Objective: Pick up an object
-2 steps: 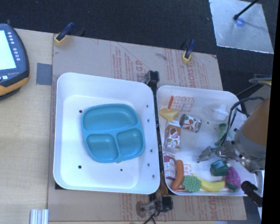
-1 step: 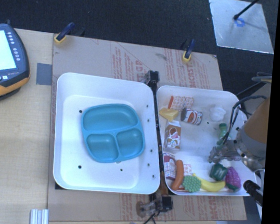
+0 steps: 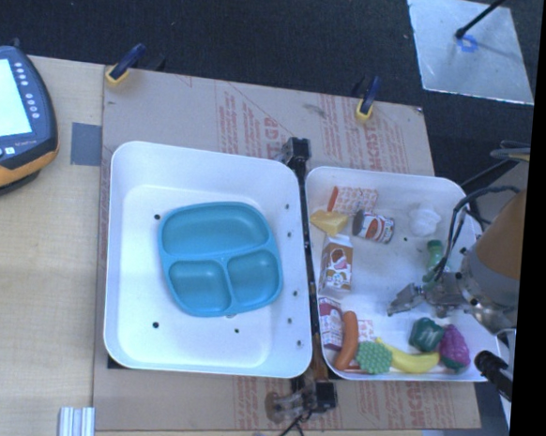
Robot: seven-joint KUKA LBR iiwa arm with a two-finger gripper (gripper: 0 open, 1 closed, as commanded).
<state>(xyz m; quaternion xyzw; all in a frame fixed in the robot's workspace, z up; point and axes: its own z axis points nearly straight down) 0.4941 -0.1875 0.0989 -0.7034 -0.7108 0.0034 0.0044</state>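
Camera view from above, and nothing is lifted yet: every toy lies on the floor of the right-hand shallow white plastic bin (image 3: 400, 183), so the pick is all still to come. Nearest candidate is the dark green plastic toy vegetable (image 3: 426, 333), sitting just below and a touch right of the grey metal two-finger pincer (image 3: 406, 299), close but not between the fingers. Those fingers look spread and released, pointing left and down toward bare bin floor, with nothing caught in them as far as I can judge.

Moving outward: the purple toy grape cluster (image 3: 454, 348) sits touching the green piece on its right, and the yellow plastic banana (image 3: 410, 361) curves along the bin's near wall just beneath both. Left of the banana, a bumpy green round toy (image 3: 373, 357), then the red-orange toy hot dog (image 3: 347, 335) in the near left corner. Up the left side, a small brown-and-white printed packet (image 3: 337, 265), a yellow wedge of toy cheese (image 3: 329, 221), and a little red-labelled can (image 3: 376, 228) lying on its side, all well apart from the pincer.

Across the divide, the left white bin (image 3: 129, 248) carries a light blue three-compartment plastic tray (image 3: 219, 257). My read: the pincer needs a short shift toward the green piece, then a descent and a squeeze.
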